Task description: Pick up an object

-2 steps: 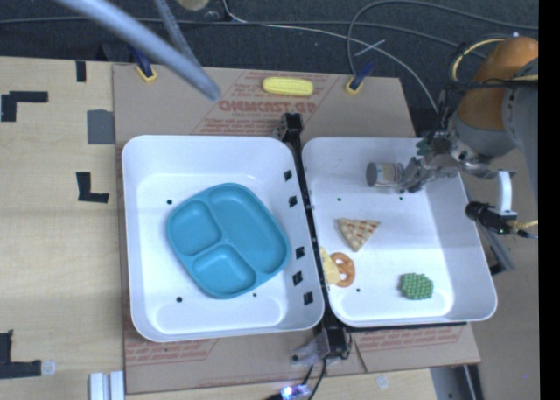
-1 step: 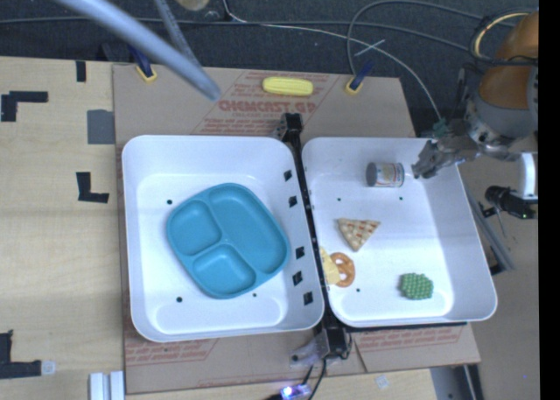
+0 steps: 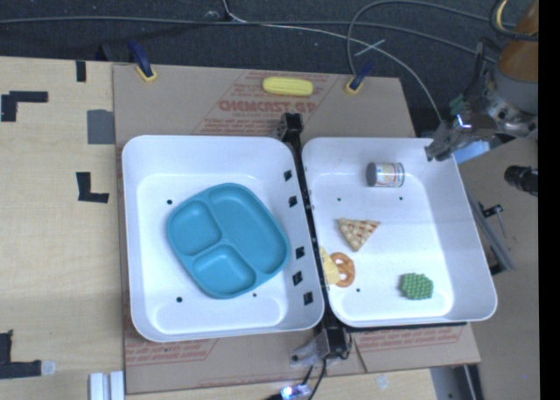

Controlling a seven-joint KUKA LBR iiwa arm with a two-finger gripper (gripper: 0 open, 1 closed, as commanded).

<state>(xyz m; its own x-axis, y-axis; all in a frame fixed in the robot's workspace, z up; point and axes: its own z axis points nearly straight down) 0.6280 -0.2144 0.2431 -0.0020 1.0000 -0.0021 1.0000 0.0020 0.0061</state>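
The right bin (image 3: 464, 241) holds a small grey can (image 3: 385, 174) lying on its side near the back. A tan waffle-like triangle (image 3: 358, 232) sits mid-bin, an orange pretzel (image 3: 338, 269) lies by the left wall, and a bumpy green piece (image 3: 416, 285) rests at the front right. A blue divided plate (image 3: 227, 239) lies in the left bin (image 3: 140, 214). My gripper (image 3: 451, 148) hangs just above the right bin's back right corner, to the right of the can and apart from it, with nothing seen in it.
A yellow oblong object (image 3: 288, 86) lies on the cardboard sheet (image 3: 175, 101) behind the bins. Blue and yellow clamps (image 3: 143, 66) pin that sheet's back edge. Cables (image 3: 376, 39) loop over the dark surface at the back. A black divider (image 3: 302, 214) runs between the bins.
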